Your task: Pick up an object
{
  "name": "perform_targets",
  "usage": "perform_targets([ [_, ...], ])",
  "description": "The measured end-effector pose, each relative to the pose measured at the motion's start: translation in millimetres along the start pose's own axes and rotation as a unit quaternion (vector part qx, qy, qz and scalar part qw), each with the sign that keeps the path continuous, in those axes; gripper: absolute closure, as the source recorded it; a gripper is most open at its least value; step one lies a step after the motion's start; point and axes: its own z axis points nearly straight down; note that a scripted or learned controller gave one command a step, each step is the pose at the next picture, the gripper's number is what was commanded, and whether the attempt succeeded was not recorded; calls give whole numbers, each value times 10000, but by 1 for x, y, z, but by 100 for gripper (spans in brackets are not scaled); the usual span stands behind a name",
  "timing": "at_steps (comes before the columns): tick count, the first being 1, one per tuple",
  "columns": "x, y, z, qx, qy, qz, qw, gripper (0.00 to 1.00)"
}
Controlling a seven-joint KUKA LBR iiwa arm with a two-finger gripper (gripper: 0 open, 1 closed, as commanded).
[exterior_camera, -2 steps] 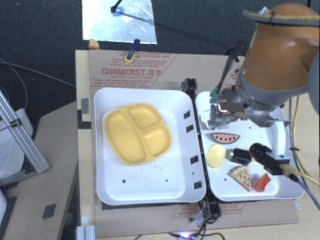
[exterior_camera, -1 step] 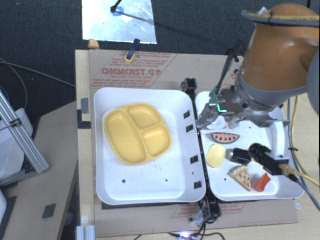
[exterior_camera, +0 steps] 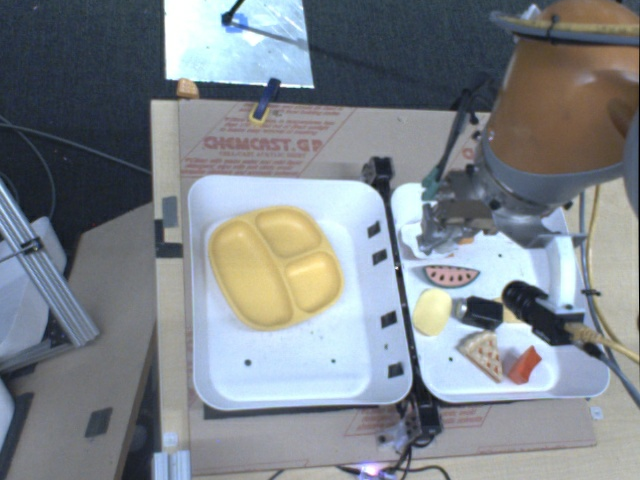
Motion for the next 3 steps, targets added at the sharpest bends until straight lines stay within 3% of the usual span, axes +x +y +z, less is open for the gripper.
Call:
perform_targets([
  [1, 40, 0, -61, -9, 11, -9, 10000, 100],
  [2, 149, -1, -56, 23, 16, -40, 10000, 100],
  [3, 143, 0, -67, 12, 8, -8, 10000, 100],
])
